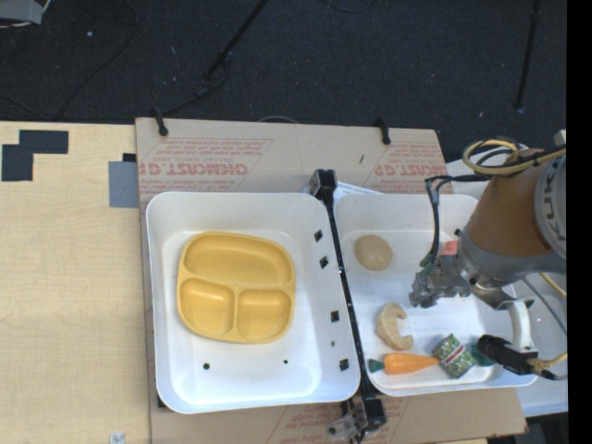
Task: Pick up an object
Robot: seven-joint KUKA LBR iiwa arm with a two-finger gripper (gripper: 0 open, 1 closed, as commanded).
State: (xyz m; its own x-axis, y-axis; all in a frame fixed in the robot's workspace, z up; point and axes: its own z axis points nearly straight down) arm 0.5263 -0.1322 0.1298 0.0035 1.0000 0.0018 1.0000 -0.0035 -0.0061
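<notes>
Arm [518,225]: 1 unit, rounded cylindrical housing. Wide orange-brown band on the upper section; grey casing beneath it, toward the wrist. Part of a dark letter marking shows on the pale shell at the far right edge. Cables: 1 yellow and 1 black loop [490,153] coiled above the band; 1 thin black lead [433,215] running down the near side. Gripper [427,289]: compact dark grey metal block, angular, with small fittings too blurred to itemise.

Tool [427,289] fingers indistinct
</notes>
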